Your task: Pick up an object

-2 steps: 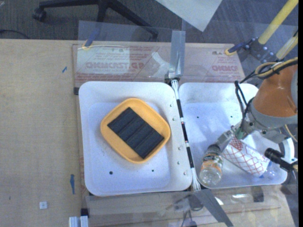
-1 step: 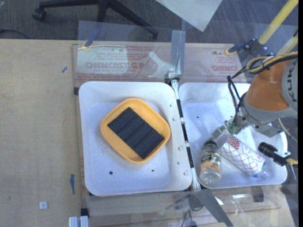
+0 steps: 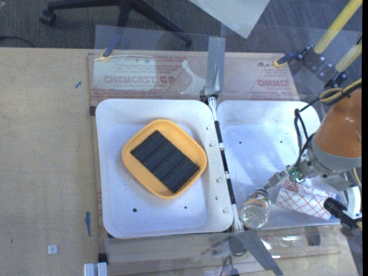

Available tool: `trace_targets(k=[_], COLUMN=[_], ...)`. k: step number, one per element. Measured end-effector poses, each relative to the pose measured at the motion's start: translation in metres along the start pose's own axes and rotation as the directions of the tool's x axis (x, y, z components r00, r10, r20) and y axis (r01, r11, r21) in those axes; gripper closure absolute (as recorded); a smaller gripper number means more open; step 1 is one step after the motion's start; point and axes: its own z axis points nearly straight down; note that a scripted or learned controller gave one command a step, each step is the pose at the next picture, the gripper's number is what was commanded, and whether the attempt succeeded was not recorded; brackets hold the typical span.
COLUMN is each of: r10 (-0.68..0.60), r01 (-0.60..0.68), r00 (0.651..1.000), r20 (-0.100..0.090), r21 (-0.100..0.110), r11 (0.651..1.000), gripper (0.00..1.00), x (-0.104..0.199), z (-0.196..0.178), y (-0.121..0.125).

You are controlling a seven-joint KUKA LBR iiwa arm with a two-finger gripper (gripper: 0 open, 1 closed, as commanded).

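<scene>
Two white bins sit side by side on the table (image 3: pixel 40 154). The left bin (image 3: pixel 112 211) holds a yellow tray (image 3: pixel 133 171) with a dark ribbed insert. In the right bin (image 3: pixel 259 131), a clear glass jar (image 3: pixel 256 209) lies at the near edge beside a red-checked white packet (image 3: pixel 307 203). The claw (image 3: pixel 293 174) is low over the packet's left end; whether it is spread or pressed together cannot be determined.

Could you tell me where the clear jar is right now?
The clear jar lies in the right bin's front left corner, beside the red-checked packet.
</scene>
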Motion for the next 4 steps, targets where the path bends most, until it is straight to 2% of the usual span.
trace_targets(k=[1, 2, 3, 4], r10=[0.396, 0.398, 0.398, 0.764], r01=[-0.396, -0.398, -0.398, -0.764], r00=[0.918, 0.917, 0.917, 0.646], r20=[-0.002, 0.002, 0.002, 0.002], r21=[-0.007, -0.012, -0.012, 0.002], r11=[0.918, 0.917, 0.917, 0.646], gripper=[0.00, 1.00, 0.00, 0.00], x=[-0.008, -0.010, -0.010, -0.046], z=[0.014, 0.003, 0.003, -0.023], y=[-0.023, -0.022, -0.022, -0.040])
